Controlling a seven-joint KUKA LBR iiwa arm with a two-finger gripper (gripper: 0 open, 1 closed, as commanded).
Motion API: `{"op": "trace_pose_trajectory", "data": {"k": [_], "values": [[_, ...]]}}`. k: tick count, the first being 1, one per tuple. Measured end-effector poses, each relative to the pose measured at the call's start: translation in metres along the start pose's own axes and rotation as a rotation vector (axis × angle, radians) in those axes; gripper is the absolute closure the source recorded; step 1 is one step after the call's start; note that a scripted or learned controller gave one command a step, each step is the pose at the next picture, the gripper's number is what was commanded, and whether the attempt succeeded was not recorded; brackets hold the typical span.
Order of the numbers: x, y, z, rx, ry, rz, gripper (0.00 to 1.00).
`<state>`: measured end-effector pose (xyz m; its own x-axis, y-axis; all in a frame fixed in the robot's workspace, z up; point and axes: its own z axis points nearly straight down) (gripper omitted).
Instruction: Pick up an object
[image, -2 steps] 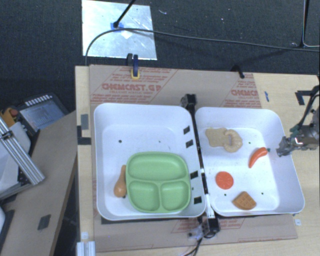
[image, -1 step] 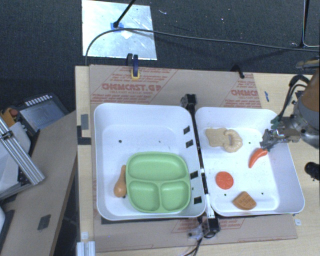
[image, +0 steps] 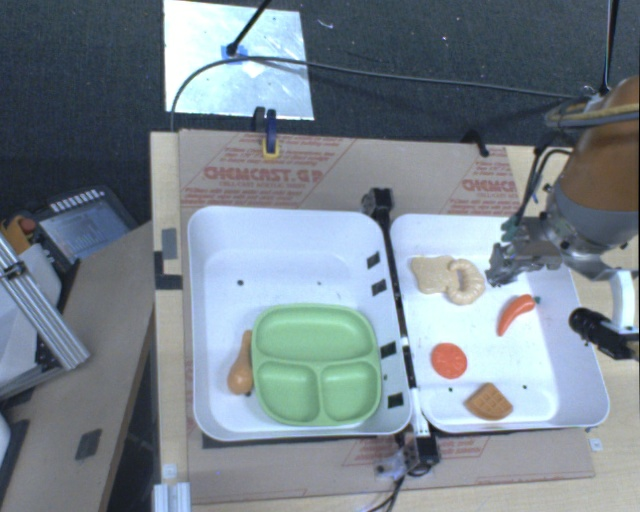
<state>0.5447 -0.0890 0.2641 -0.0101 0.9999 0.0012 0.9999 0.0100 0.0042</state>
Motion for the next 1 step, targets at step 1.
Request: {"op": "trace_pose_trajectory", "data": {"k": [1], "values": [[0.0481,0.0151,0.0187,0.003,0.000,0.001,1.00]]}}
